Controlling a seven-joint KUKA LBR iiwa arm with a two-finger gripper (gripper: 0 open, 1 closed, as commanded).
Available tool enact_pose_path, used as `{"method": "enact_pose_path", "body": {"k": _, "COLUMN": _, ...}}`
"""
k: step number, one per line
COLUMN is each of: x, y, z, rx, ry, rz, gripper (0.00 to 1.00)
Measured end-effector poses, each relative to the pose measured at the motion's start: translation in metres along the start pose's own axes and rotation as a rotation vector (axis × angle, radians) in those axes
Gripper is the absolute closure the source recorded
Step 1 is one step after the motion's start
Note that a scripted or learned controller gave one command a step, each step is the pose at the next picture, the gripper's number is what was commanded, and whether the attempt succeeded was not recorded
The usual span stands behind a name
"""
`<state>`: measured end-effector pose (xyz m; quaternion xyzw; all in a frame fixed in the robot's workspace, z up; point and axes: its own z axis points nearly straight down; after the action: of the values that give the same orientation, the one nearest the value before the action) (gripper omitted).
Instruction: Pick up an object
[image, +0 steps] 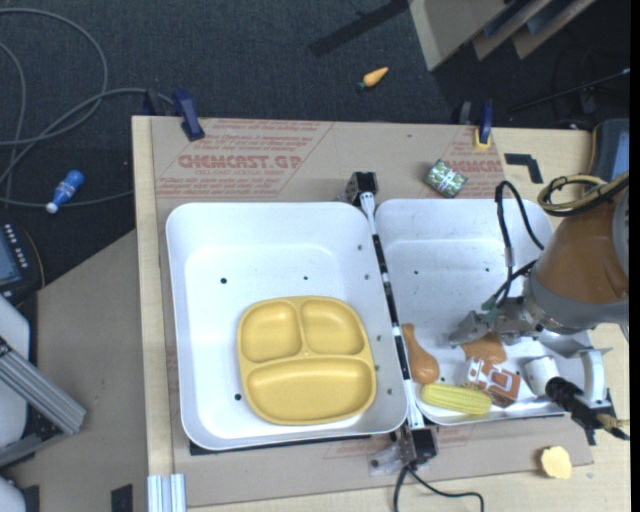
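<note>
Your gripper (478, 328) sits low in the lower right of the frame, inside the right bin (440, 235), and you cannot tell from here whether it has closed on anything. Just below it lie a brown toy food piece (484, 352), an orange drumstick-shaped piece (420, 358) and a yellow corn cob (455, 400). Judge the pick as not yet done; the yellow divided plate (303, 358) rests in the left bin (200, 250).

Corn cob (456, 400), carrot-like orange piece (420, 358), brown packet (493, 378) — clustered, right bin's near edge.
</note>
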<state>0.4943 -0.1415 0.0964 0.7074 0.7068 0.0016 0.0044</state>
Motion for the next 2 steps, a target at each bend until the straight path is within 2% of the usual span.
{"method": "enact_pose_path", "body": {"k": 1, "x": -0.010, "y": -0.016, "z": 0.013, "rx": 0.012, "ry": 0.006, "rz": 0.001, "gripper": 0.00}}
{"method": "enact_pose_path", "body": {"k": 2, "x": -0.009, "y": -0.015, "z": 0.002, "rx": 0.008, "ry": 0.004, "rz": 0.000, "gripper": 1.00}}
